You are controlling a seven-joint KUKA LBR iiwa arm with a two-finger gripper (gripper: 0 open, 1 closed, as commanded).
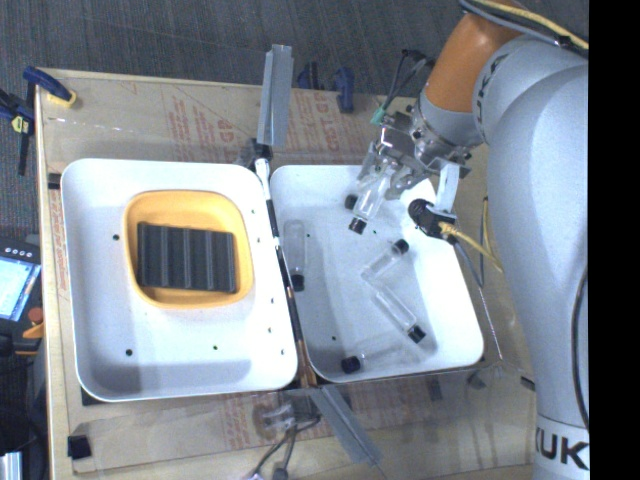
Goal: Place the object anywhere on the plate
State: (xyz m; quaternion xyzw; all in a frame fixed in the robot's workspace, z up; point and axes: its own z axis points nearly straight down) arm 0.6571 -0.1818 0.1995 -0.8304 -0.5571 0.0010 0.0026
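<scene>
- Landmark: the yellow rounded-square plate [190,208], with a dark ribbed rectangular insert, lies in the left shallow white bin [90,358].
- The two-finger gripper [372,196] hangs over the right shallow white bin [460,338], well to the right of the plate; it holds a clear plastic tube with a black cap [362,208] between its fingers.
- Other clear plastic tubes with black caps [392,303] lie loose in the right bin, farther from the plate.
</scene>
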